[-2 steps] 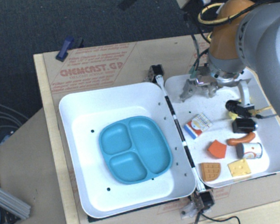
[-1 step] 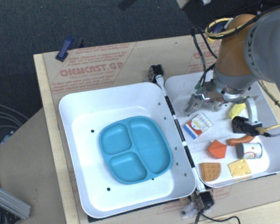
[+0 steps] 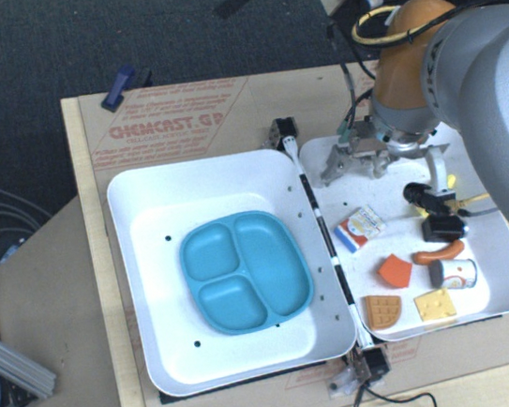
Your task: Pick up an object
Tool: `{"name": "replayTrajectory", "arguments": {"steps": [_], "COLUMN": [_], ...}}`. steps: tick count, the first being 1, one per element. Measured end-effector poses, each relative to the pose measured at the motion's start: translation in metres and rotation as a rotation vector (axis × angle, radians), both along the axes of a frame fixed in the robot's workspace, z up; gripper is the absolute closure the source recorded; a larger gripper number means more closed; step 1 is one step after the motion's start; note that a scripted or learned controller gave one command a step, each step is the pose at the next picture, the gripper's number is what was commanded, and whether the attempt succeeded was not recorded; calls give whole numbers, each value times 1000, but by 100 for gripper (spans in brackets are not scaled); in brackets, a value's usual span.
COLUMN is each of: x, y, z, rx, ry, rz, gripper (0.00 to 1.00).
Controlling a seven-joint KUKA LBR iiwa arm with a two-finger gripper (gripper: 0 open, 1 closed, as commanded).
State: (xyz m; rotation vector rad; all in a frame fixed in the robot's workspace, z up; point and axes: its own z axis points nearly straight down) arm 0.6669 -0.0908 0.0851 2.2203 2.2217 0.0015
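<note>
My gripper [image 3: 355, 167] hangs over the far end of the right bin [image 3: 497, 304], open, with bare bin floor between its fingers [image 3: 329, 172]. Nearer the camera in that bin lie a red, white and blue packet [image 3: 359, 227], an orange block [image 3: 395, 271], a brown waffle square [image 3: 382, 309], a yellow cheese slice [image 3: 435, 304], a reddish sausage [image 3: 439, 254] and a small white can [image 3: 461, 274]. The packet is the closest to the gripper, a short way in front of it.
The left bin [image 3: 136, 206] holds a blue divided plate [image 3: 244, 271]. A black divider rail [image 3: 320, 226] runs between the bins. The grey arm [image 3: 493, 86] covers the right bin's far right corner. A blue clip [image 3: 118, 89] lies on the bench behind.
</note>
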Motion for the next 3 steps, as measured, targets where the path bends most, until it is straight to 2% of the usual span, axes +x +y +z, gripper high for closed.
{"name": "replayTrajectory", "arguments": {"steps": [1, 2, 3], "x": [-54, 0, -92], "y": [-4, -2, -3], "z": [-1, 0, -1], "rx": [0, 0, 1], "ry": [3, 0, 3], "rz": [-1, 0, -2], "gripper": [0, 0, 0]}}
